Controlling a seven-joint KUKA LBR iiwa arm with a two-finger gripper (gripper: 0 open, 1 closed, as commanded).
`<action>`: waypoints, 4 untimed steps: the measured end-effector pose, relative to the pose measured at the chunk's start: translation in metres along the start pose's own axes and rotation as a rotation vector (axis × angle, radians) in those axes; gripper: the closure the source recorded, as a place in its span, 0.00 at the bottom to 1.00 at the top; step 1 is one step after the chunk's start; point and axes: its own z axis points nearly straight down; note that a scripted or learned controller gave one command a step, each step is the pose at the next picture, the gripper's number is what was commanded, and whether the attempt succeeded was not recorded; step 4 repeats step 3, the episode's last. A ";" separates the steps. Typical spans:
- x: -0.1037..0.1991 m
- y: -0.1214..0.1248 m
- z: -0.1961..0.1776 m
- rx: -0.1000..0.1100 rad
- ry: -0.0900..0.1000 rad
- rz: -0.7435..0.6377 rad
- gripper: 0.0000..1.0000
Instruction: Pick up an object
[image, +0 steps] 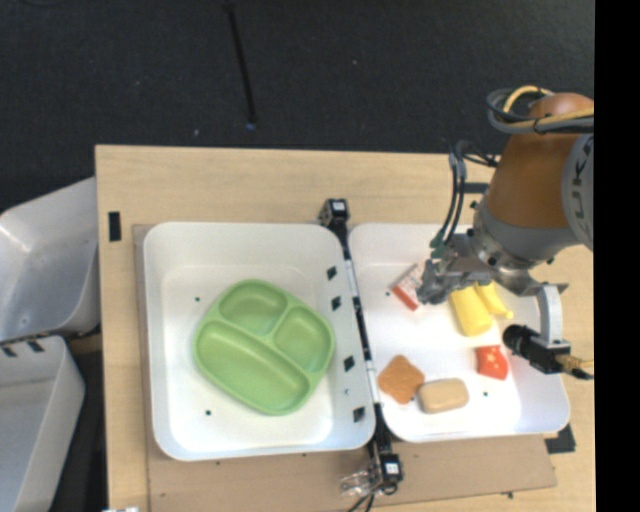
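Observation:
My gripper (434, 282) hangs low over the upper middle of the right bin (530, 410), under the grey and orange arm. Just left of it lies a small red and white object (405, 293), close to or touching the gripper; I cannot tell which. A yellow object (472, 309) lies right beside the gripper on its lower right. Further toward the front are a small red piece (491, 362), a round orange-brown piece (400, 378) and a beige bun-like piece (443, 396).
The left bin (160, 400) bears a green divided plate (264, 345). A black-clipped divider (350, 310) runs between the two bins. A black fitting with a cable (540, 350) hangs off the arm over the right bin's right side.

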 end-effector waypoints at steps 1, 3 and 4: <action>0.050 0.018 0.014 0.001 0.000 0.000 1.00; 0.152 0.047 -0.001 0.000 0.001 0.000 1.00; 0.152 0.047 -0.001 0.000 0.001 0.000 1.00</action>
